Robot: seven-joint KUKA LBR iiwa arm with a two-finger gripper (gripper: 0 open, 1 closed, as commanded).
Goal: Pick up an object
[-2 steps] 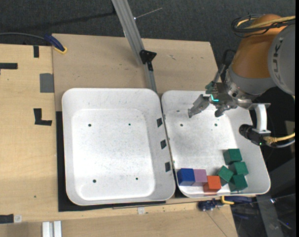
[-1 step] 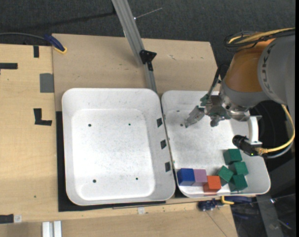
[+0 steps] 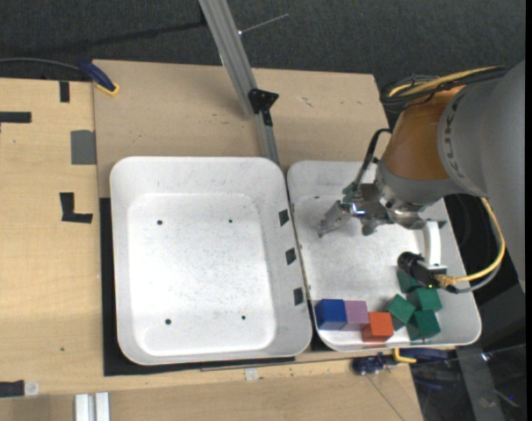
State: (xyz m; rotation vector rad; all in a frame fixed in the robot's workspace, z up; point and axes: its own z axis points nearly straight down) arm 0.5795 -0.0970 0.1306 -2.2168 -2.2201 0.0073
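Plywood table [image 3: 204, 103] is seen from above, carrying two shallow white bins side by side, with dark carpet beyond its far edge. Taken from the right bin [image 3: 336, 187] as landmark, the left bin [image 3: 196, 253] lies touching its left wall. Over the right bin's far right part the grey arm [image 3: 477, 139] with its orange band is held, and the tool [image 3: 347, 219] hangs above the bin's middle, with its fingers spread apart and nothing gripped between them. Along the right bin's near wall a blue cube [image 3: 331, 313], a lilac block [image 3: 357, 312] and an orange block [image 3: 379, 325] are lined up touching, with several green blocks [image 3: 420, 310] clustered in the near right corner.
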